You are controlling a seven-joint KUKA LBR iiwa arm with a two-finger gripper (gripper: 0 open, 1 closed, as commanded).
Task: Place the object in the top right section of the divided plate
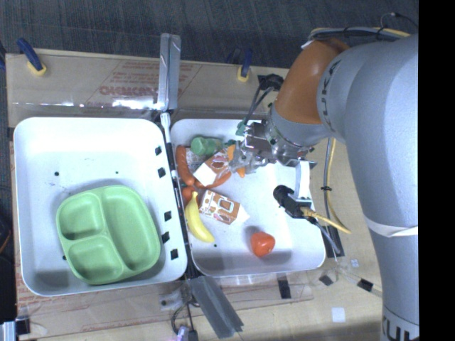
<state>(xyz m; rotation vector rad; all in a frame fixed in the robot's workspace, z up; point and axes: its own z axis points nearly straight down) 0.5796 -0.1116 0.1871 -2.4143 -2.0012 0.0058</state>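
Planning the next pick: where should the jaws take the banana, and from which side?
Grip the banana mid-length from above, jaws across its narrow width. It lies flat near the right bin's left wall, the carton beside it, so the middle is probably the easiest place.

Dark carpet (pixel 106 9) lies beyond a wooden bench (pixel 92 77).

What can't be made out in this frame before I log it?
- Gripper fingers: blurred and lost among the cluttered items in the right bin, camera view; open or shut is unclear, and so is any hold.
- Items under the gripper: the green piece and the carton overlap; their edges run together.
- Hot dog and carrot pieces by the bin's left wall: partly covered by the carton.
- Carton prints: too small to read.
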